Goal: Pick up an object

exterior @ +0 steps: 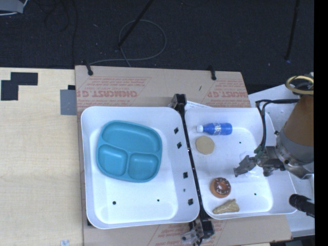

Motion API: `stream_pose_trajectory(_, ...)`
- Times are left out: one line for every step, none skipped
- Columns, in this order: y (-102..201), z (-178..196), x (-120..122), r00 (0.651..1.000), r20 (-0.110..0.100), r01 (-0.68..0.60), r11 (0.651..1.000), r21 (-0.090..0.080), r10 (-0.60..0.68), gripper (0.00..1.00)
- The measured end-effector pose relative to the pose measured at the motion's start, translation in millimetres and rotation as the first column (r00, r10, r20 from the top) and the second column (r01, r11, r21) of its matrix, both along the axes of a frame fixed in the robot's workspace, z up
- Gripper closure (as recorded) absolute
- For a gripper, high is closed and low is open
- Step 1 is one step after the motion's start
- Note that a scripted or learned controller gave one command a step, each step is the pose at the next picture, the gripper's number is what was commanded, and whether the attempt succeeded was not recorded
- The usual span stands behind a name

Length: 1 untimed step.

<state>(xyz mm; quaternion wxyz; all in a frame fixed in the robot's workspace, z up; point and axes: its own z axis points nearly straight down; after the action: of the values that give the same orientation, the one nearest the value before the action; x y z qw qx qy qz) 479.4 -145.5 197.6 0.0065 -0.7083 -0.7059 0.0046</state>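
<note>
The right bin (241, 199) holds a small clear bottle with a blue label (215, 129) lying at the back, a round tan cookie (205, 145) just in front of it, a chocolate donut (220, 187) and a tan wedge-shaped piece (226, 207) near the front. My gripper (247, 166) hangs over the right half of this bin, to the right of the donut and apart from every object. Nothing lies between its fingers, which look spread.
The left bin (102, 204) holds a blue divided tray (129, 150). A black divider (187, 163) runs between the bins. Cardboard (154, 88) lies under both. The arm's grey body (302, 132) stands at the right edge, with cables beside it.
</note>
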Motion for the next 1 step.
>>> stream_pose_trajectory(-0.2,6.4,3.0,1.000,0.014,-0.003,1.000,-0.003,0.003,0.00)
